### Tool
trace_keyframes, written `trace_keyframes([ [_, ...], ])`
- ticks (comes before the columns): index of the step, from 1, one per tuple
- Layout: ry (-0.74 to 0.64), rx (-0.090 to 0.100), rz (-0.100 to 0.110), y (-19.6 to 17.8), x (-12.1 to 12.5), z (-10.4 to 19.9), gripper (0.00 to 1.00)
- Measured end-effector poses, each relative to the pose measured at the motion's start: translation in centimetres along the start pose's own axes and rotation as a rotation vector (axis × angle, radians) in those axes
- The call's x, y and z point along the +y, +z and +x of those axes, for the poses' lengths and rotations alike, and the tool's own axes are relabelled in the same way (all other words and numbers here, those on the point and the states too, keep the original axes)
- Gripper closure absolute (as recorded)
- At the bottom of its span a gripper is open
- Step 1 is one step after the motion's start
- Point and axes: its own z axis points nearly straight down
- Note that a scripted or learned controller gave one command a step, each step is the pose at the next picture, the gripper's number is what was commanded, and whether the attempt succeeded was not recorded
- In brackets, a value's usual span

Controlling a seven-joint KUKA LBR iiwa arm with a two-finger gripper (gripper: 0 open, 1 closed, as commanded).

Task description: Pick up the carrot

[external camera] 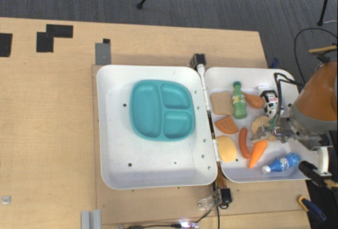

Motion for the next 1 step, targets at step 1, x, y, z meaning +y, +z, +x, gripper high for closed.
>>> trace_keyframes([
  [1,-0.001,0.0,-0.005,-0.96,0.23,0.15,1.0],
])
